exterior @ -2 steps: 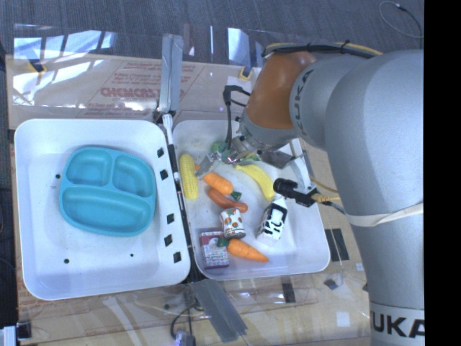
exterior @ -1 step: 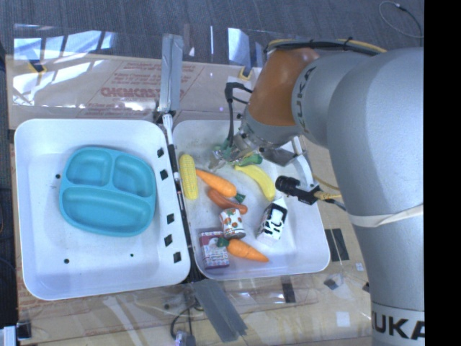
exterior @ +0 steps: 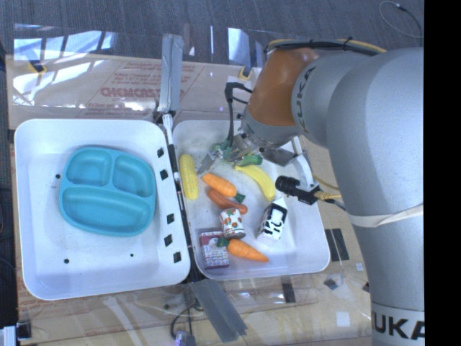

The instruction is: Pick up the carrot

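I can't tell how the gripper (exterior: 229,152) is set above the right bin (exterior: 317,254), so I aim it down over the nearest carrot (exterior: 219,184), lying between corn (exterior: 189,176) and banana (exterior: 258,178), avoiding both.

the bench (exterior: 94,92) shows as a pale brown surface with faint red lettering under a glossy sheet that throws bright glare near the far left corner. two shallow white bins rest directly on it, side by side and touching along their inner edges: the left bin (exterior: 36,265) and the right bin (exterior: 313,254). a grey strip (exterior: 170,74) runs from the seam between them toward the far edge, and another grey piece (exterior: 220,308), possibly a bracket, juts out at the near end of that seam.
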Available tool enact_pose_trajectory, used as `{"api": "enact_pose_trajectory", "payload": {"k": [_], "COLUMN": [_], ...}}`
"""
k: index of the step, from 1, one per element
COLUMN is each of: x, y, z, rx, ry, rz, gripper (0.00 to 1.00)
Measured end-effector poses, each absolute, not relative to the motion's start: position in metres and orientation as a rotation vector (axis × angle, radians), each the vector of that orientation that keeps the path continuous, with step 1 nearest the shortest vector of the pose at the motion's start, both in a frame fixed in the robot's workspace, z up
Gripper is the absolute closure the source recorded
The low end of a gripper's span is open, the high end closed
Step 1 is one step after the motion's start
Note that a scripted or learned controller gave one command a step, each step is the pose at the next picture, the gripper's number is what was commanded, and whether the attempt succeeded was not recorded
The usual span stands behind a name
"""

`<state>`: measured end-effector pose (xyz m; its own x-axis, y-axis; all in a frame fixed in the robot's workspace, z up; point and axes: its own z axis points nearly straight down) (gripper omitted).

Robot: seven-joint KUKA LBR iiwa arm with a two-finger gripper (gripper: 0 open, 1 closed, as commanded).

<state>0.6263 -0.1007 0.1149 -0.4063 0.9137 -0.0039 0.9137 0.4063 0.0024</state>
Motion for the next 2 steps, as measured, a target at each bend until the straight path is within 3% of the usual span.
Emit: {"api": "enact_pose_trajectory", "payload": {"k": [1,2], "x": [0.579,0.545], "y": [-0.105,-0.137], "z": [0.097,0.091], "rx": [1.488,1.218], "ry": [2.750,2.900], "rz": [-0.004,-0.001], "gripper": [0.00,0.00]}}
